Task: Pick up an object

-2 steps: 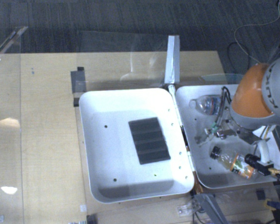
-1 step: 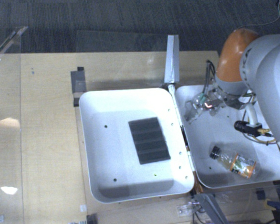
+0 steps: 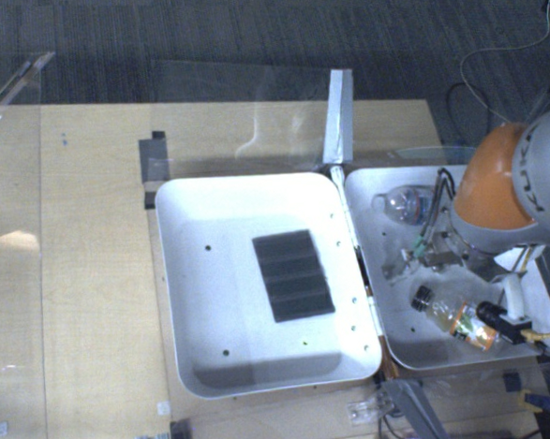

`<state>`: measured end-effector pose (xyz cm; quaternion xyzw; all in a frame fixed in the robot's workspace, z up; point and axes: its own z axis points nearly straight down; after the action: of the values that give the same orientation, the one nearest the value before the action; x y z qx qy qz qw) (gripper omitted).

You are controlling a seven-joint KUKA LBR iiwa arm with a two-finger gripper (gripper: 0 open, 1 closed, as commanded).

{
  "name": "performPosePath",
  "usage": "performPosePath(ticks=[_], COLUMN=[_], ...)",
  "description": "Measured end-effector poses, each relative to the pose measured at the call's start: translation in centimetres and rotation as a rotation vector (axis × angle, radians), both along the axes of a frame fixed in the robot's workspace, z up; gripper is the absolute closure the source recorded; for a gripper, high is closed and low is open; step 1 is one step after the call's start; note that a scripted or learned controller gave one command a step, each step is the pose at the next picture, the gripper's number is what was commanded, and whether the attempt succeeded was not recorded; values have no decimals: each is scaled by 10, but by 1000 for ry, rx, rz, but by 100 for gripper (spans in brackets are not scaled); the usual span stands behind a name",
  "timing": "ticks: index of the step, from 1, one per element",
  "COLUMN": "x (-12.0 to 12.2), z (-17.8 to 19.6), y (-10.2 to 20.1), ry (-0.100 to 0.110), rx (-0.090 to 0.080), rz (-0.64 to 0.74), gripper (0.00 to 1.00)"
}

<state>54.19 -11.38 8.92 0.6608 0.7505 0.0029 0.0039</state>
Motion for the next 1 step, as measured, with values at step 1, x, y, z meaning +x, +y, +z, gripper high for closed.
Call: performPosePath(ticks=[1], x=[-50], z=[1], y=[-11], ry=[-8], rx=[-3], rz=[156], gripper=[0])
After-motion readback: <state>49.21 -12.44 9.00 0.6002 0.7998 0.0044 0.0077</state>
